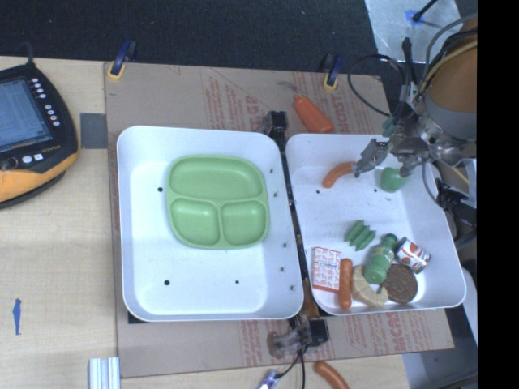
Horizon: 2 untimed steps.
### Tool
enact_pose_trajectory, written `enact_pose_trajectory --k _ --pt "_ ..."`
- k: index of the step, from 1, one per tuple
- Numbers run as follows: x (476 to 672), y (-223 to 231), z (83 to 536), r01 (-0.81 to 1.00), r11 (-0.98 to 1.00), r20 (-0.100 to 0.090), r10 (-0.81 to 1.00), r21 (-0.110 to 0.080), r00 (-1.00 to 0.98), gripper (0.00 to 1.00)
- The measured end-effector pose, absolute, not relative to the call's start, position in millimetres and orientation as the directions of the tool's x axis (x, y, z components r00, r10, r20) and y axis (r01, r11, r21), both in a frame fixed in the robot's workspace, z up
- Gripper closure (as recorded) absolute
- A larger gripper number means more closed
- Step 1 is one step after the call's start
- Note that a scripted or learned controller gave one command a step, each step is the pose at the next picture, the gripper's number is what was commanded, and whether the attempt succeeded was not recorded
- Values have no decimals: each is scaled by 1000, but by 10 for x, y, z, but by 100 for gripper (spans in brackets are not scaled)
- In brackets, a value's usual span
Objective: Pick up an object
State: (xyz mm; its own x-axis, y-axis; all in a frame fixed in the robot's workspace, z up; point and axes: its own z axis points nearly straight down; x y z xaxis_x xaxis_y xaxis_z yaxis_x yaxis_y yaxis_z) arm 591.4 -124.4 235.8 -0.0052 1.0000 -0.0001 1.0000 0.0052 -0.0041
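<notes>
Right now the gripper [388,159] hangs with its jaws open over a green toy [392,179] at the upper right, which could roll away if bumped.

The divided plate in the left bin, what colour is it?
Light green. The divided plate shows clearly in the camera view, lying in the left bin.

The light is bright and even, coming from above. The two shallow white plastic bins [203,306] look almost washed out, with soft grey shadows inside the walls. The dark floor at the top [203,10] is underexposed. Small objects look slightly soft and grainy.
</notes>
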Motion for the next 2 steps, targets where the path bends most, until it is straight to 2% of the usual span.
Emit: enact_pose_trajectory --k 1,2 --pt "5731 -1185 1016 1000 6 -1 1000 -6 -6 0" --pt "6560 -1077 918 1000 3 1 1000 -4 -3 0"
